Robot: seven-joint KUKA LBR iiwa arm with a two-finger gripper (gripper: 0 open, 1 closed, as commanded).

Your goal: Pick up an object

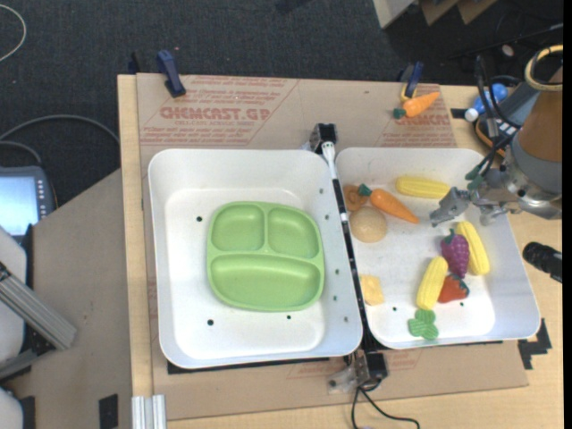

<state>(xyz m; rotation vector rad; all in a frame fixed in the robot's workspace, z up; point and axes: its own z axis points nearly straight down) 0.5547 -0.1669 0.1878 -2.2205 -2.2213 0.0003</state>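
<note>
You had the claw low over the right bin, near its far right side, with the grey arm coming in from the right edge. Its two metal fingers were spread apart, and nothing sat between them. They pointed left toward the toys, just above the grapes.

The right bin was shallow, white and smooth, with rounded corners, and it held a scatter of glossy plastic food. The grapes were a knobbly purple bunch lying between two ribbed yellow cobs: corn touching them on the right and a second corn on the left. A red strawberry lay against that second cob, and a bumpy green broccoli sat near the front rim. Toward the far side you had a third cob, a tapered orange carrot, and a round beige ball just beside the carrot. A small pale orange wedge rested by the left wall.

The left bin carried a matte green tray with three moulded compartments, lying flat at its middle.

Both bins stood on a brown cardboard sheet over the tabletop, held by blue clamps. Another small carrot lay on the cardboard beyond the right bin.
</note>
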